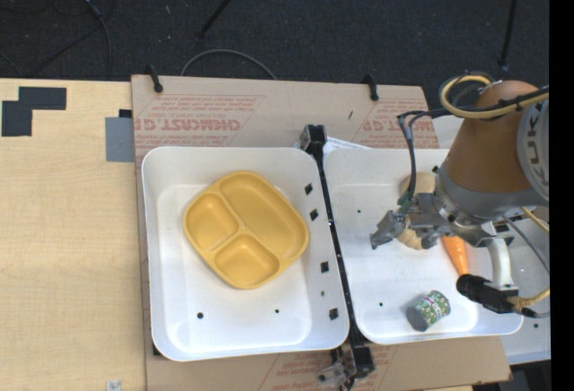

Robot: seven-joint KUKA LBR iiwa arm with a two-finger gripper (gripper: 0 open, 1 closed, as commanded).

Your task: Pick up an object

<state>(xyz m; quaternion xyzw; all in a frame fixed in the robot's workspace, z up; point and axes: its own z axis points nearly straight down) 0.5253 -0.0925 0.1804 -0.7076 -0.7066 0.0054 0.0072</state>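
My gripper hangs low over the middle of the right bin, reaching in from the right. A tan rounded thing lies right against it, partly hidden by the wrist, and another tan patch shows just behind. An orange carrot-shaped piece lies beside the wrist on the right. Apart from the gripper, near the front of the bin, a small grey and green can lies on its side. Whether anything sits between the fingers cannot be told.
The left bin holds a yellow divided plate. A black divider runs between the two bins. Cardboard lies under the bins, and a wooden bench top stretches to the left.
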